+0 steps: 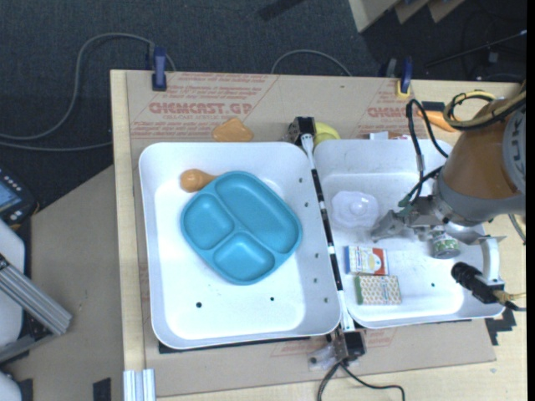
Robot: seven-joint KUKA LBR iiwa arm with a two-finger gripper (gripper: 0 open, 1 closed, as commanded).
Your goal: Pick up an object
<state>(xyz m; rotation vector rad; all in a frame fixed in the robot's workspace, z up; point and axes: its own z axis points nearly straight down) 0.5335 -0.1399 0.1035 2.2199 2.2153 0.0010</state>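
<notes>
My gripper (395, 222) hangs low over the middle of the right bin (376, 164), with the orange-banded arm reaching in from the right. Just left of it lies a clear plastic cup (354, 208). Below it sit a small white and orange box (368, 260) and a green and tan packet (378, 289). A small round patterned object (445, 246) lies under the wrist on the right. In the left bin (160, 249) a blue divided plate (241, 225) lies next to a small orange lump (196, 179).
An orange object (232, 129) and a yellow one (325, 132) lie on the board behind the bins. A divider rail (324, 224) with bolts runs between the two bins. Cables trail around the arm at the right.
</notes>
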